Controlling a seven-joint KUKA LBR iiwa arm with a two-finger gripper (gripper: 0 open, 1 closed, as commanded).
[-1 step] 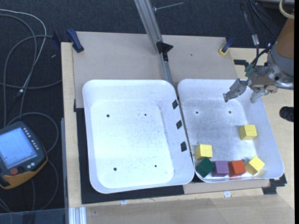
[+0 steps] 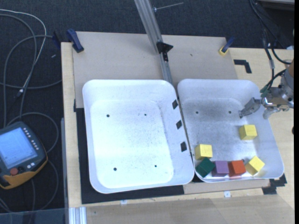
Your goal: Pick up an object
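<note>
The right bin (image 2: 219, 97) holds several small blocks. One yellow block (image 2: 248, 132) lies alone near the bin's right side. Along the front wall sit another yellow block (image 2: 203, 151), a green block (image 2: 204, 167), a purple block (image 2: 221, 167), an orange-red block (image 2: 237, 168) and a third yellow block (image 2: 256, 165). My gripper (image 2: 258, 111) hangs over the right bin's right rim, just behind the lone yellow block. It is open, with nothing between its fingers.
The left bin (image 2: 93, 125) lies beside the right one, their rims touching in the middle. A metal pole (image 2: 149, 22) slants down from the back to the gap between the bins. A teach pendant (image 2: 18, 155) and cables lie on the floor at left.
</note>
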